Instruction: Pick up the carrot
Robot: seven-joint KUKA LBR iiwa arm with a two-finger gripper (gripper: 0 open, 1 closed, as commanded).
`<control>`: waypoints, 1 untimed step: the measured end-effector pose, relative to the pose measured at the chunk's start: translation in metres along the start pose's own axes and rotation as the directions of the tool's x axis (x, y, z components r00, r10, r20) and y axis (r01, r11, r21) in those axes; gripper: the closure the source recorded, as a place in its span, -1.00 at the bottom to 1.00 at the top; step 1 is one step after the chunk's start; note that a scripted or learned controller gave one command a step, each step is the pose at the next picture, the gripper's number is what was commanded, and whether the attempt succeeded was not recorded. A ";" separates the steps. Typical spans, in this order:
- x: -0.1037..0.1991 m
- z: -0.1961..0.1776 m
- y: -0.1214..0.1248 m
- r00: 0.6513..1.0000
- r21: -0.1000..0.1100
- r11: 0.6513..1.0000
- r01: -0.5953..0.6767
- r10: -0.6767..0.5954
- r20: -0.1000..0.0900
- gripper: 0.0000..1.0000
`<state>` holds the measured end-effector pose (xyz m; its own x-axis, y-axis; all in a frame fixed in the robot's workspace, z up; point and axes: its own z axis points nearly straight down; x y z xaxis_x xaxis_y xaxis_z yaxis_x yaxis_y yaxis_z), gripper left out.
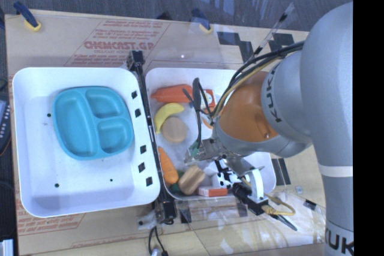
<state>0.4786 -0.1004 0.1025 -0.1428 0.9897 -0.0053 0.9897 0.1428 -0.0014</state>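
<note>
My pincer [223,169] hung low over right bin [267,172]; couldn't tell its state under wrist. Carrot [167,165] lay just left of me, against bin wall, touching bread roll [191,179]. Risk: crowding, so I'd grab roll or bump wall. Long axis ran near-to-far, tip pointing far-left toward banana [167,114].

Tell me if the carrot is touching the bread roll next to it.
Touching. In the camera view the carrot lies along the right bin's left wall, and its lower end meets the tan bread roll with no white floor visible between them.
</note>
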 end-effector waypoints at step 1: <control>0.000 0.000 0.000 1.000 0.000 1.000 0.001 -0.001 0.001 -1.00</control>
<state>0.4786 -0.1005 0.1024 -0.1439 0.9896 -0.0062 0.9896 0.1439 -0.0018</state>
